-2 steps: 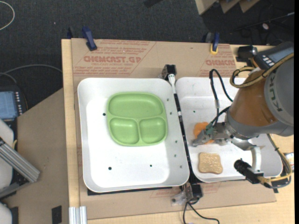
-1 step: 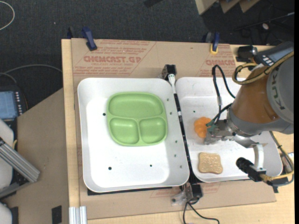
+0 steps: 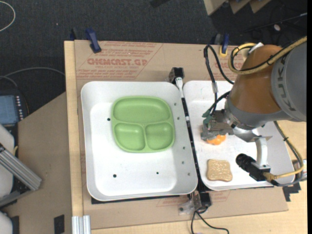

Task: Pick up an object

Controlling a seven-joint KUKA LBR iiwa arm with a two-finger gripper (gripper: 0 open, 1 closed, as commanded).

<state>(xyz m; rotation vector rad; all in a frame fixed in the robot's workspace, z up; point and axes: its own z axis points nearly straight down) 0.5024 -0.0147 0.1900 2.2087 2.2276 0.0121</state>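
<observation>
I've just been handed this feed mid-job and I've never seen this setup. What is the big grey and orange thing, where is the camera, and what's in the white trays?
There is one camera, fixed above the bench and looking down at a slant. The big grey and orange shape is a robot arm reaching in from the picture's right. At its end is a two-finger gripper, the part that grasps.

Two shallow bins sit side by side. The left white bin holds a pale green plastic plate with three compartments. The right white bin holds a small orange object, just beneath the gripper and partly hidden by it, and a tan flat squarish piece nearer the camera. This view does not settle whether the gripper has hold of anything.
</observation>
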